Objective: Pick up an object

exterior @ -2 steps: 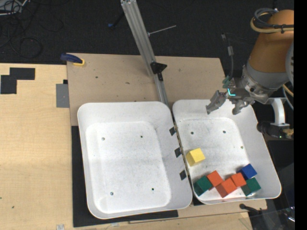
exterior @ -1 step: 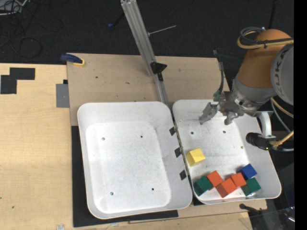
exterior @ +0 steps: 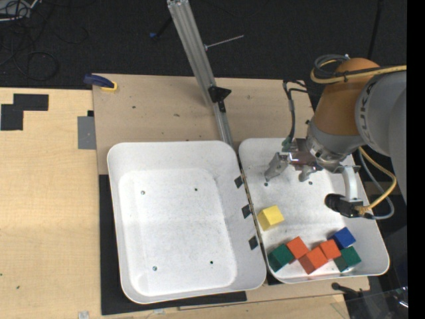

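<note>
The claw [exterior: 289, 168] is seen spread apart and empty over the right bin [exterior: 377, 261]. The yellow block [exterior: 271, 216], lying just below it, is judged light, rigid and best gripped across two flat opposite faces.

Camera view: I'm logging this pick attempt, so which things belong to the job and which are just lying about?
Job: gripper; yellow block; orange blocks; green blocks; blue block; right bin.
Lying about: left bin; metal rail; clamp.

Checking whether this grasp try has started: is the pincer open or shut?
Open. The pincer hangs over the right bin with its fingers spread apart and nothing between them.
</note>
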`<state>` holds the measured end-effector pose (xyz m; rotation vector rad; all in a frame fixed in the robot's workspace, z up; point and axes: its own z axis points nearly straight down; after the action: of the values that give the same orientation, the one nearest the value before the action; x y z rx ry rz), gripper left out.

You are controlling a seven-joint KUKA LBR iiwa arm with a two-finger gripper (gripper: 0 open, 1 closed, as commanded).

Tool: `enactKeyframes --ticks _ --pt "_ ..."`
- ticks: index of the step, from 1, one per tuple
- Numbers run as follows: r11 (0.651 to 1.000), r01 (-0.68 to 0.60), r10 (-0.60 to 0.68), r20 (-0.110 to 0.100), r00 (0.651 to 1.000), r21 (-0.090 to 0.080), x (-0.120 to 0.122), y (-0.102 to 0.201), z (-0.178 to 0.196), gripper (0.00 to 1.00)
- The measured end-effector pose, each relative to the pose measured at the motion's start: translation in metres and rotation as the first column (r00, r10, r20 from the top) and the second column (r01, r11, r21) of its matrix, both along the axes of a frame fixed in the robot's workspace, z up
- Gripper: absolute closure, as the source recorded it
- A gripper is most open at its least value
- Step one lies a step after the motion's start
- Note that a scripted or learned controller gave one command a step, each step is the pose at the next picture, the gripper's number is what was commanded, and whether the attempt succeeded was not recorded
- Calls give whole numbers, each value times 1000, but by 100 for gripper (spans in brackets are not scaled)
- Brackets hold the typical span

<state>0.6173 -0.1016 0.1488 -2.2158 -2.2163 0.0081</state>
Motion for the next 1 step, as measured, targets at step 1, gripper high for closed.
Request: enactKeyframes --ticks 1 --pt "1000 1 -1 -1 1000 0 -2 1 -55 0"
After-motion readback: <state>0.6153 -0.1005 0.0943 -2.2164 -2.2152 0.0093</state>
